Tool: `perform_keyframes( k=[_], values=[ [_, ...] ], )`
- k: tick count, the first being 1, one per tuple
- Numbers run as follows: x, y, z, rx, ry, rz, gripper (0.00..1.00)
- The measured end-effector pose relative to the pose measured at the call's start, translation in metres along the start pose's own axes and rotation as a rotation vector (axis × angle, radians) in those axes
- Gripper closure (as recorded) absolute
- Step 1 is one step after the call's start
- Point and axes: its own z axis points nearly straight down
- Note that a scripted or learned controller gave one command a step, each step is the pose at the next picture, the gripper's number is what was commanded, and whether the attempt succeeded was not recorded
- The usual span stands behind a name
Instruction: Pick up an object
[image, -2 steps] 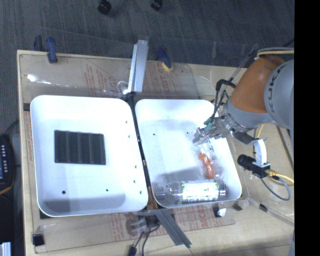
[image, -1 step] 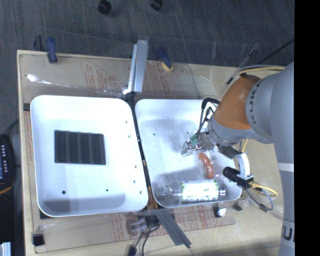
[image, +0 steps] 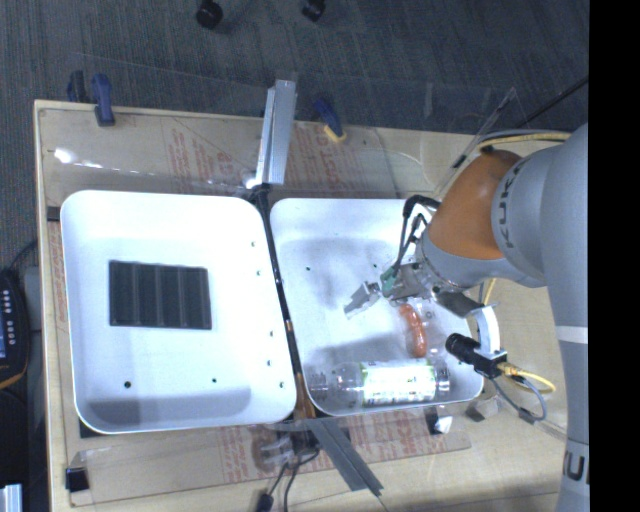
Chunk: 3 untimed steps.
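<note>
The arm (image: 520, 220) reaches from the right, wrist bent down over the right bin (image: 330, 225); jaws' state I cannot tell; an orange object (image: 414, 330) lies just below

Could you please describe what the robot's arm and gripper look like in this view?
The arm is built of rounded grey segments, with a glossy orange band above the wrist. Black cables loop beside the wrist, and a yellow cable trails near its lower side. The gripper is a small metallic grey piece with dark and greenish parts behind it.

White bins (image: 160, 215), orange tube (image: 414, 331), green-labelled clear bottle (image: 385, 384).
</note>
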Motion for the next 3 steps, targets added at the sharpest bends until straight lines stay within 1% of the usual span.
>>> perform_keyframes(
  k=[1,2,3],
  values=[
    [-0.003,0.003,-0.048,-0.004,-0.002,-0.133,0.0],
    [-0.003,0.0,-0.053,-0.003,-0.002,-0.168,0.0],
    [-0.01,0.048,-0.125,-0.005,-0.004,-0.485,0.0]
  ],
)
